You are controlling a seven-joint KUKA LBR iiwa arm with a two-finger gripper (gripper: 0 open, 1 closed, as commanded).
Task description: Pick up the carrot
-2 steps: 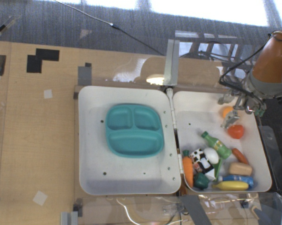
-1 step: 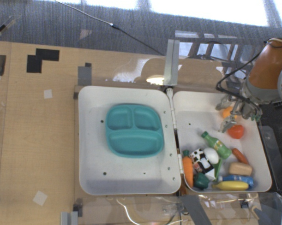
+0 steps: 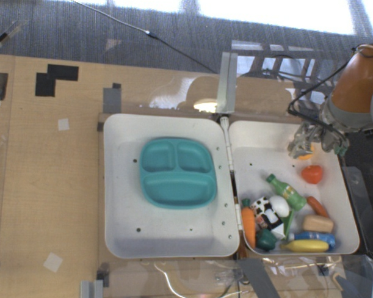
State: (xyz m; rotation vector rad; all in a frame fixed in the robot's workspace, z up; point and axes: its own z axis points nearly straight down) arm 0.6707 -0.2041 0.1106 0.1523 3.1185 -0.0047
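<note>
Approach phase. The end effector hangs over the far edge of the right bin, a small yellow-orange object just beneath it; whether its grip is wide or narrow cannot be told. The carrot lies lengthwise along the bin's left wall near the near-left corner, well apart. A good grasp would span its width, avoiding the cow toy alongside.
</note>
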